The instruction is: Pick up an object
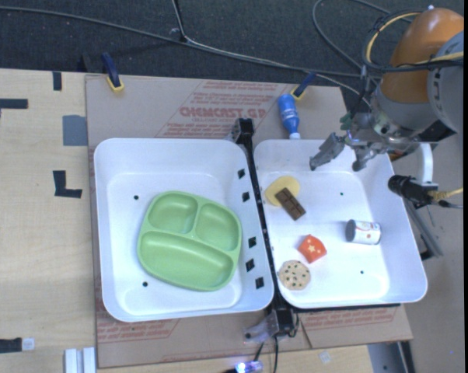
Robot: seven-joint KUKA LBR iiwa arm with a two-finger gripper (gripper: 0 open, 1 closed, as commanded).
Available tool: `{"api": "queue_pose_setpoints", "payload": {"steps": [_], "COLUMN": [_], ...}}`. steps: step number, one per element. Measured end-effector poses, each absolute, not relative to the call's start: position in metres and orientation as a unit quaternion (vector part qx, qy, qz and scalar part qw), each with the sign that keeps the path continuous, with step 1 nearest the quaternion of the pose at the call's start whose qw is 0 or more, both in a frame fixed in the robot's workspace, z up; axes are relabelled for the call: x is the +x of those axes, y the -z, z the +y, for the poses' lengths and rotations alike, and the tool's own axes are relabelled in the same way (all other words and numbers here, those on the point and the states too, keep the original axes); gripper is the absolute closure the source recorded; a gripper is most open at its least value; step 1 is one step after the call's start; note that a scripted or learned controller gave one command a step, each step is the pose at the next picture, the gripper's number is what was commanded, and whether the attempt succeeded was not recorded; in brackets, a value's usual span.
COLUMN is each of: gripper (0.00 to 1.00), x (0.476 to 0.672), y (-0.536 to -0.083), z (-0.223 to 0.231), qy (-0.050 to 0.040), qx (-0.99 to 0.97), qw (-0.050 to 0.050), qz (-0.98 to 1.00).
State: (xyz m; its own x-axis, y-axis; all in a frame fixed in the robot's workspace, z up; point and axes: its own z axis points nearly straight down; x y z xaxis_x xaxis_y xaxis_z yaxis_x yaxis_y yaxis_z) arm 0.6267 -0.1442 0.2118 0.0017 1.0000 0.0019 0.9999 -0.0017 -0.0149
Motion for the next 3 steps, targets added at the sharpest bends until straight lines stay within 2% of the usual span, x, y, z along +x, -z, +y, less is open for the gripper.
{"api": "queue_pose_setpoints", "payload": {"steps": [1, 2, 3], "gripper": [0.0, 0.0, 0.0], "x": [0.63, 0.631, 0.624], "y": [-0.22, -0.164, -0.1], "z": [-0.144, -0.135, -0.134], "qy": [-0.0005, -0.002, -0.0026], "qx": [-0.706, -0.706, -0.707], "qw": [0.0, 0.002, 0.002], "qz": [-0.708, -0.708, -0.708]}}
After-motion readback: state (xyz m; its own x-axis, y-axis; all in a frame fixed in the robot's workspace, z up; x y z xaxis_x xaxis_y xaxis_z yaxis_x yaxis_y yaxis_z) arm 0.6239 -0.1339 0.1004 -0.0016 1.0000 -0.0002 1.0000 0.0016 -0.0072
